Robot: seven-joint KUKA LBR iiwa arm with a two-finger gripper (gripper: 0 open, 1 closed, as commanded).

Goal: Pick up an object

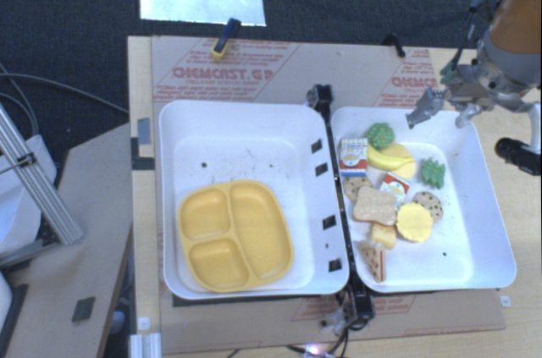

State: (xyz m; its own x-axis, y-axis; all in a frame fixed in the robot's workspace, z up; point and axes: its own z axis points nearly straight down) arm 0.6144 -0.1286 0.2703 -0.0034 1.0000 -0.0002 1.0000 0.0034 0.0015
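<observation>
Toy food heaped in the right bin (pixel 487 259), centre-right of frame: banana (pixel 390 156) at the pile's top, green broccoli-like piece (pixel 380 134) just above it, small carton (pixel 353 156) to the left, bread slice (pixel 376 205) in the middle, yellow round slice (pixel 414 223) and chocolate-chip cookie (pixel 428 203) lower right, green cluster (pixel 434 173) at the right edge, sandwich wedge (pixel 373 260) lowest. Items touching or overlapping, so probably no isolated target; outliers such as the green cluster judged easiest. Gripper (pixel 442 108) at upper right, over the bin's far rim, fingers spread apart and pinching nothing, apparently poised for descent. Nothing lifted yet. Left bin (pixel 195 128), centre-left, bearing only a yellow divided tray (pixel 235 235), flat on the floor, presumably as drop-off. Cardboard sheet (pixel 254 68) beneath both bins.
</observation>
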